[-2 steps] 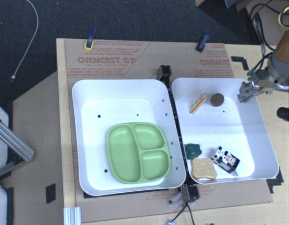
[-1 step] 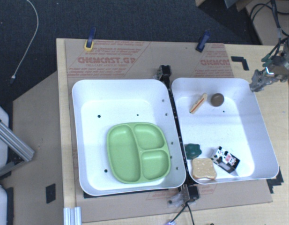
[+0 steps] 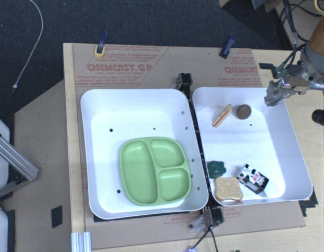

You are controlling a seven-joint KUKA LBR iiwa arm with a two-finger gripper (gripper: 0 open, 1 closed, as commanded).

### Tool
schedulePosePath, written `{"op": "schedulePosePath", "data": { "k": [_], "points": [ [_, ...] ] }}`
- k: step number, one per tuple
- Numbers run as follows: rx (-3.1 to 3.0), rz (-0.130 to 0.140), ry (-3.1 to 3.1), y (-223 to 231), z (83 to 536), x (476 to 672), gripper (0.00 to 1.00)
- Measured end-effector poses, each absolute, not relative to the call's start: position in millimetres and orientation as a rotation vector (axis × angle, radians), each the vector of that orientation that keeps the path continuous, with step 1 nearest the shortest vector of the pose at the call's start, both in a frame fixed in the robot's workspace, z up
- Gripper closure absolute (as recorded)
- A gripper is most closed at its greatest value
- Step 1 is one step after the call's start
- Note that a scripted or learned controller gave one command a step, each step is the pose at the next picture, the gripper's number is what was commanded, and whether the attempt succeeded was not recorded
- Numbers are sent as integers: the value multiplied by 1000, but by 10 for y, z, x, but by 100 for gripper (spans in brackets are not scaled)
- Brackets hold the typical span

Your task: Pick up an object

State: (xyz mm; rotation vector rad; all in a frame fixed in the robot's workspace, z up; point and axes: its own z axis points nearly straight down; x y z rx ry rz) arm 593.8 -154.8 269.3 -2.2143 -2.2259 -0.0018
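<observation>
The right bin (image 3: 277,151) holds several small objects. A tan stick (image 3: 222,115) lies beside a brown round piece (image 3: 242,111) near its far side. At the near edge sit a dark green lump (image 3: 216,167), a tan bread-like block (image 3: 228,189) and a black-and-white patterned item (image 3: 254,178). My gripper (image 3: 275,95) hangs over the far right corner of this bin, to the right of the brown piece and apart from it. I see nothing held in it.
The left bin (image 3: 98,114) carries a green divided plate (image 3: 154,169) in its near half. A black divider clip (image 3: 184,81) sits between the bins at the far side. Blue clamps (image 3: 227,46) hold the cardboard base at the back.
</observation>
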Motion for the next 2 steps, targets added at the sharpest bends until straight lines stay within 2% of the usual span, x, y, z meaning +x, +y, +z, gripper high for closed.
{"op": "schedulePosePath", "data": {
  "k": [1,2],
  "points": [
    [-2213,0,-2225,-1046,2530,5897,100],
    [-2213,1,-2223,-545,2391,5721,100]
  ]
}}
